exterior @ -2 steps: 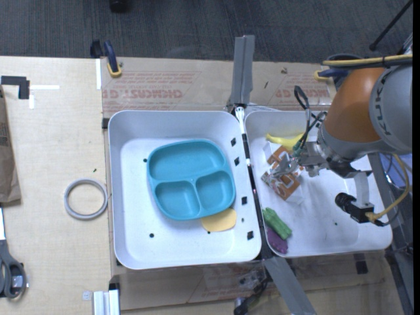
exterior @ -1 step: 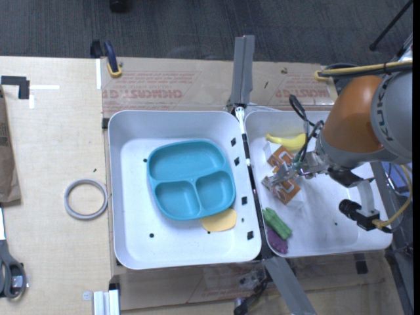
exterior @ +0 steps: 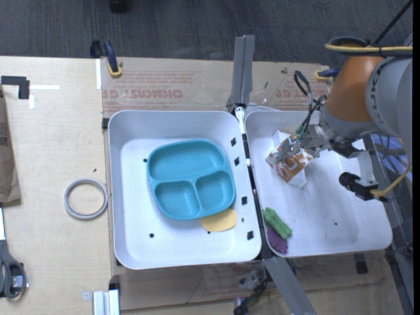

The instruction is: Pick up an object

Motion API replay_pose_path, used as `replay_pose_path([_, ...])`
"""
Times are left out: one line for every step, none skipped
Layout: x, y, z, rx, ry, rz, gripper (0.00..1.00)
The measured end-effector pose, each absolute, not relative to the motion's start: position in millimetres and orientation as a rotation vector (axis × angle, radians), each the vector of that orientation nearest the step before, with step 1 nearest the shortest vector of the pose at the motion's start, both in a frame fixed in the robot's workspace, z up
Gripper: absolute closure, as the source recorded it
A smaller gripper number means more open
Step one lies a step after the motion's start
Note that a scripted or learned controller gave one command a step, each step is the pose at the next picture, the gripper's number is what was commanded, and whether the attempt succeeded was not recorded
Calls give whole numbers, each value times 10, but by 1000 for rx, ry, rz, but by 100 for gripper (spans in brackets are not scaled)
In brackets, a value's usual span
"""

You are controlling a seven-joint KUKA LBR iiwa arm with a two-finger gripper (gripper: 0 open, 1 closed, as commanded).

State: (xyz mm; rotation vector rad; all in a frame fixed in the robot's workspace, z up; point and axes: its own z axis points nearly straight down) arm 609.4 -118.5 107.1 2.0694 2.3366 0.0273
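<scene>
A crumpled orange and white snack packet (exterior: 289, 163) lies in the upper left part of the right bin (exterior: 341, 235). My gripper (exterior: 303, 140) reaches in from the right and sits at the packet's upper right edge, touching or just above it. A green toy vegetable (exterior: 277, 222) and a purple one (exterior: 278, 243) lie at the right bin's front left corner. In the left bin (exterior: 128, 195) rests a blue divided plate (exterior: 191, 179), with a yellow piece (exterior: 220, 222) sticking out from under its front edge.
The grey arm with its orange band (exterior: 354, 90) hangs over the right bin's far right side, trailing cables (exterior: 367, 188). A roll of tape (exterior: 85, 198) and scissors (exterior: 12, 277) lie on the bench at the left. A metal divider post (exterior: 241, 71) stands between the bins.
</scene>
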Motion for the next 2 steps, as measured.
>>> replay_pose_path([6176,-1009,1070,2031,2363,19,0])
replay_pose_path([6182,-1011,1069,2033,2363,20,0])
